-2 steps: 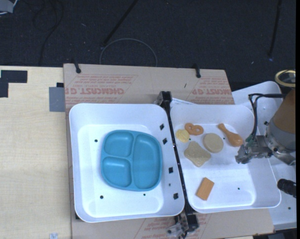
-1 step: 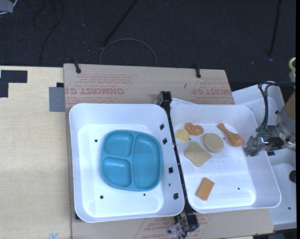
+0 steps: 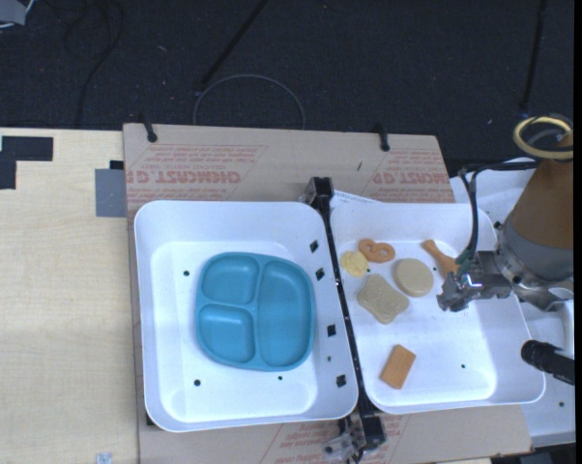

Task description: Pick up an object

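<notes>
Several toy food pieces lie in the right white bin (image 3: 465,380): an orange pretzel (image 3: 376,250), a small yellow piece (image 3: 354,263), a round beige cookie (image 3: 414,277), a tan bread slice (image 3: 382,299), an orange stick (image 3: 439,255) and an orange wedge (image 3: 398,365). My gripper (image 3: 452,293) hangs low over the bin's right part, just right of the cookie and below the orange stick. Its tips look dark and small, with nothing seen between them.
The left white bin (image 3: 165,249) holds a blue divided plate (image 3: 253,309). A black divider (image 3: 334,298) separates the bins. Cardboard (image 3: 272,162) lies under both. The arm (image 3: 547,216) enters from the right, with cables beside it.
</notes>
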### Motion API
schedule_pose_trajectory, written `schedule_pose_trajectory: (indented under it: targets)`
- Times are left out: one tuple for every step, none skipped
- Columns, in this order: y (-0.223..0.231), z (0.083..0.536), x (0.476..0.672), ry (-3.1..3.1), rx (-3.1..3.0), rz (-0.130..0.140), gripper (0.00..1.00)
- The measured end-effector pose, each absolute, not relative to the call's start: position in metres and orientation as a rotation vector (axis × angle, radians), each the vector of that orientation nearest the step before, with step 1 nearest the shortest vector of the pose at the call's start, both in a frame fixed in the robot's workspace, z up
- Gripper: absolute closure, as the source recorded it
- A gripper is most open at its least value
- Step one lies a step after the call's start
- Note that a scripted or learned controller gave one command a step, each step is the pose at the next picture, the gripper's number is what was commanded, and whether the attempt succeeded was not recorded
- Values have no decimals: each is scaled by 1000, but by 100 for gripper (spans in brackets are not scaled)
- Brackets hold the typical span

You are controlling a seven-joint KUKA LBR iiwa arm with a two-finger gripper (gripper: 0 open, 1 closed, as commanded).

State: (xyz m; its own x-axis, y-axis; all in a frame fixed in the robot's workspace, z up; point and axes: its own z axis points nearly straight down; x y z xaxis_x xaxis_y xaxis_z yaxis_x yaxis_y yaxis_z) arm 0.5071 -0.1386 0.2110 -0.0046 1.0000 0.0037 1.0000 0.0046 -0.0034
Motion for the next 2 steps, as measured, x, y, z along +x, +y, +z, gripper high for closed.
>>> schedule_pose_trajectory:
  targets:
    - [-77, 212, 510, -2224, -2211, 0, 100]
    - [-17, 220, 500, -2224, -2211, 1, 100]
